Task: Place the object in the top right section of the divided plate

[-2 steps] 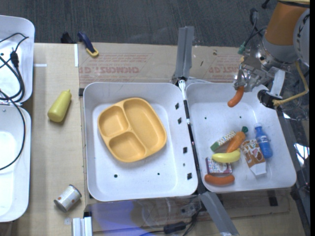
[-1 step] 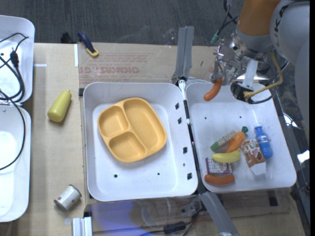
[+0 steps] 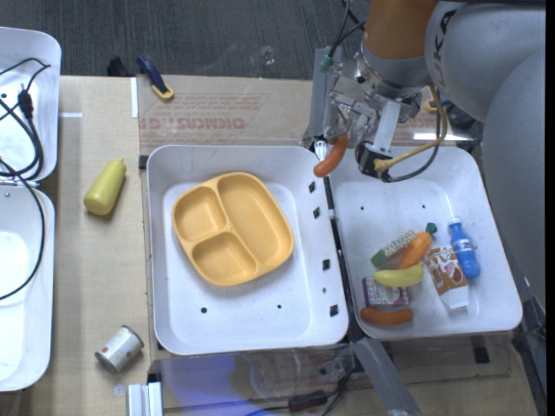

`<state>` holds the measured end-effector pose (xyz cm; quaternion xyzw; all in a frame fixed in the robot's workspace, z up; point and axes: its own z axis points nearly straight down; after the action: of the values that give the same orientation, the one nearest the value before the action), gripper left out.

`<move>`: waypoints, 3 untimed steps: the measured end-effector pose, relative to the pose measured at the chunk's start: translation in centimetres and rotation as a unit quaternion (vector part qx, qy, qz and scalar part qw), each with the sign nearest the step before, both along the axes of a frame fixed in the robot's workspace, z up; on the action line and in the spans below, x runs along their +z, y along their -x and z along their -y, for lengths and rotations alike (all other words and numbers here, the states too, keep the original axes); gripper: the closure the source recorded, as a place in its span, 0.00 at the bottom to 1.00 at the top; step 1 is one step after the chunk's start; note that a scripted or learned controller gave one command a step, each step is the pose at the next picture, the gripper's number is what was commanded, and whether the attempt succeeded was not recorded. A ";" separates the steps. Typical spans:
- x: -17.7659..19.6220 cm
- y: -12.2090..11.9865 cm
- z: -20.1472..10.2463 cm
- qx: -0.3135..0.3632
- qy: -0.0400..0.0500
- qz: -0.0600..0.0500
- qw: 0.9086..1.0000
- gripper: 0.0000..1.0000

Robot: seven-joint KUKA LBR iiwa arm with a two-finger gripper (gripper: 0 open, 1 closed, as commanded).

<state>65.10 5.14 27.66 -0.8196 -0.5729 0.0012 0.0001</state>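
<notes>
arm [image 3: 486,50]: grey rounded casing | orange wrist band | yellow and black cables by gripper [image 3: 347,141]

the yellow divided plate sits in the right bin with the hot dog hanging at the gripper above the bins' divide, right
Not quite: the camera view shows the yellow divided plate in the left bin, not the right one. The rest stands: the hot dog hangs at the gripper above the divide between the bins.
</notes>
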 end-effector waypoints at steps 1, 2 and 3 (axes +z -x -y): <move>1.2 1.9 -6.5 0.106 0.000 -0.001 0.994 1.00; 2.1 4.4 -8.3 0.141 0.000 -0.001 0.990 1.00; 1.4 7.1 -9.6 0.162 0.000 -0.001 0.987 1.00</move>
<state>57.95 14.70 29.03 -0.7160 -0.6981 0.0024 0.0006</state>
